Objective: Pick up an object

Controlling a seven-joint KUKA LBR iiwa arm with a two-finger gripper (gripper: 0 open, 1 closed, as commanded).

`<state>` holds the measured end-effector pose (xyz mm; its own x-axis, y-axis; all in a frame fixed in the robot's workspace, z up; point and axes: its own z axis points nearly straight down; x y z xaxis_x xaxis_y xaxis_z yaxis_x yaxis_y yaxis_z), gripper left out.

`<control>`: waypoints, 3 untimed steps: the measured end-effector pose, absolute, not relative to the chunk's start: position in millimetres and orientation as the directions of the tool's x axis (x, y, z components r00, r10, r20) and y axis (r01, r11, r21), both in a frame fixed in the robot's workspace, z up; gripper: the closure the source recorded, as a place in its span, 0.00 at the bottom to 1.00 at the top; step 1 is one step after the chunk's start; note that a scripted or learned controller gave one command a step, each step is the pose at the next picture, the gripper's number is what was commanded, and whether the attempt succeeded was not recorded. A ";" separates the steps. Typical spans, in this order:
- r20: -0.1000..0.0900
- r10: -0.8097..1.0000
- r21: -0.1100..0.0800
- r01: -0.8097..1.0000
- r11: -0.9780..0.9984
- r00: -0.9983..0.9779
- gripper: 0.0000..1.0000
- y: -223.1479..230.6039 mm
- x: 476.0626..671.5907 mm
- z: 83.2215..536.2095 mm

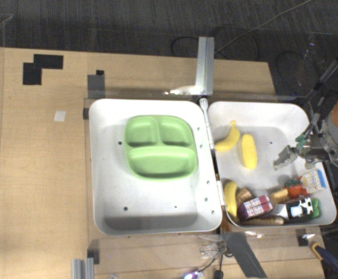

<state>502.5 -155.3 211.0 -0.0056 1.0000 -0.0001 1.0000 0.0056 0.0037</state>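
The right bin (273, 116) holds a banana (228, 139) and a yellow corn cob (248, 150) near its middle. Along its front lie a second banana (230, 197), a purple box (255, 207), a brown bottle with a red part (290, 193), a black-and-white toy (303, 209) and a small white-and-blue carton (313, 181). My gripper (289, 153) hangs over the right side of this bin, to the right of the corn cob and above the carton. I see nothing in it.
The left bin (107, 173) carries a green divided plate (160, 146). A metal post (205, 68) rises behind the seam between the bins. Cables trail across the dark floor at the back right.
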 end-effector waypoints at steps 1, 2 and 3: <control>0.000 0.999 0.006 0.999 0.054 -0.054 0.00 -98.1 545.3 93.4; 0.000 1.000 0.016 1.000 -0.004 0.004 0.00 -83.3 606.7 90.3; 0.002 1.000 0.021 1.000 0.000 0.000 1.00 -81.3 609.0 103.2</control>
